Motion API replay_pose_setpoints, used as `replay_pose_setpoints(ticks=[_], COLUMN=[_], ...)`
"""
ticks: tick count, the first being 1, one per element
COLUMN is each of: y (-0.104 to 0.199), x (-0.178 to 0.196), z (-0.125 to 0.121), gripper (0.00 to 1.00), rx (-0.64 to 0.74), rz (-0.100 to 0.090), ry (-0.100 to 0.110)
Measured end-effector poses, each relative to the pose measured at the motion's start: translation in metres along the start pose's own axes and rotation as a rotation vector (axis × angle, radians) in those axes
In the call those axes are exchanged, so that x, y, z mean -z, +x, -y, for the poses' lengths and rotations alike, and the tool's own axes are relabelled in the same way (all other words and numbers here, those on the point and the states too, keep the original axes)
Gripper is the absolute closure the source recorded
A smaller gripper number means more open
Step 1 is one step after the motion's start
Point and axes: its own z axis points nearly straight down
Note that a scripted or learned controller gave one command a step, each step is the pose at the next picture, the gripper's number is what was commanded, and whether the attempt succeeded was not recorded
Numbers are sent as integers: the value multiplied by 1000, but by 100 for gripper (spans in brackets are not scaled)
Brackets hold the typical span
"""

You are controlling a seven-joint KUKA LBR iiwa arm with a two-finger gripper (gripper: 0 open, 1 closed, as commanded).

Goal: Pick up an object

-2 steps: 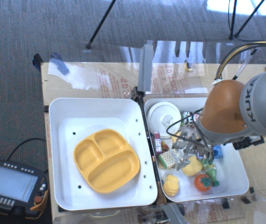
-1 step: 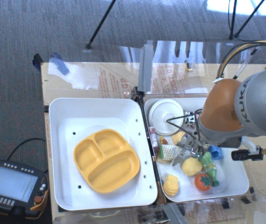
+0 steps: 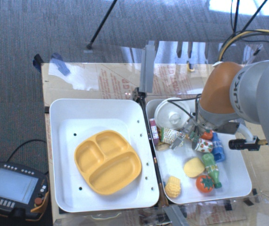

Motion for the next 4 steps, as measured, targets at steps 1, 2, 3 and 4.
replay_pose_setpoints(ticks=[1, 2, 3, 4], y=[0, 13, 77, 103], x=[0, 0, 0, 1], z=[0, 69, 100, 72], gripper=[0, 0, 0, 0], rx=[1, -27, -138, -198], rz=[0, 0, 2, 6], ry=[0, -1, -3, -2])
